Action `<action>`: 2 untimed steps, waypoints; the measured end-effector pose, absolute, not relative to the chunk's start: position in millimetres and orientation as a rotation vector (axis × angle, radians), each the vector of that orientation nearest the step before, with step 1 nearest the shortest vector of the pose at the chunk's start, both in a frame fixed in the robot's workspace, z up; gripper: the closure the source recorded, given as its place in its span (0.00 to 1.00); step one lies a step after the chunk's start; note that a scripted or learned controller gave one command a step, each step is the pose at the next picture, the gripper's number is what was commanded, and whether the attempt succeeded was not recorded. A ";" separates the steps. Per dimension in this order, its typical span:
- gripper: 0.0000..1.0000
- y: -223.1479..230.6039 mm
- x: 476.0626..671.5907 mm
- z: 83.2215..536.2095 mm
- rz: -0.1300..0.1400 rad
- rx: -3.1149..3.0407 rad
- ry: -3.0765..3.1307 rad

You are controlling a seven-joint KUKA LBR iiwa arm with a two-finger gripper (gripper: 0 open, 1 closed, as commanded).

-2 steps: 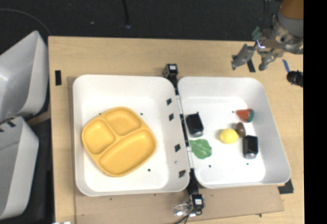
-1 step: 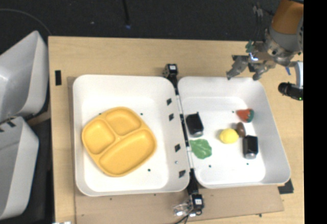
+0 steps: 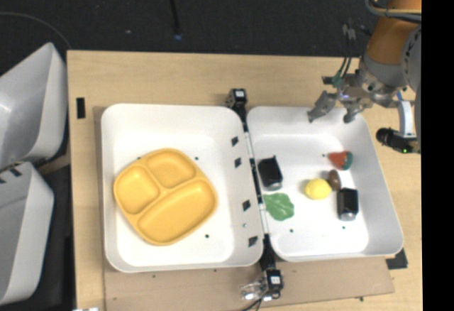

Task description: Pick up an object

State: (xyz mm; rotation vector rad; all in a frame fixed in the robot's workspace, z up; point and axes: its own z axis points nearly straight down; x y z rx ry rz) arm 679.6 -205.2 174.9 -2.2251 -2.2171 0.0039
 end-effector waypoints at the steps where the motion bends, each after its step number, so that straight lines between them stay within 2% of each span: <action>1: 0.00 -205.7 669.1 119.1 0.005 -2.224 -2.216; 2: 1.00 -207.2 671.6 135.1 -0.001 -2.229 -2.224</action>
